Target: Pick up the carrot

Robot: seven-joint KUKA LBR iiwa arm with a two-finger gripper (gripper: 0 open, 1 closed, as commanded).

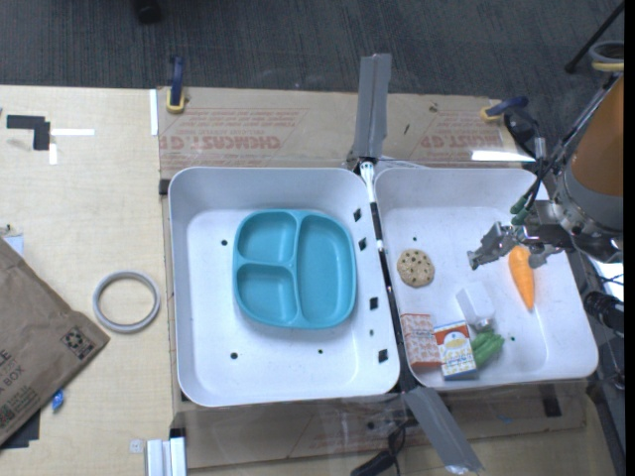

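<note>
Where the arm enters from the right, most of it is cut off by the frame edge, and the tool (pixel 518 241) hangs over the right bin (pixel 397 191), its metal parts too tangled with cables to read; whether it is spread or pressed together cannot be told. The carrot (pixel 523 278) lies in that bin just beside the tool, its upper end hidden by the tool's metal parts. Nearby sit a cookie (pixel 415 267), a small carton (pixel 454 349) partly covering something green (pixel 487 346), and a clear wrapped piece (pixel 475 305), hard to identify. The left bin (pixel 189 296) holds a blue divided plate (pixel 296 268). A tape ring (pixel 126 299) rests on the tabletop (pixel 69 216).
</note>
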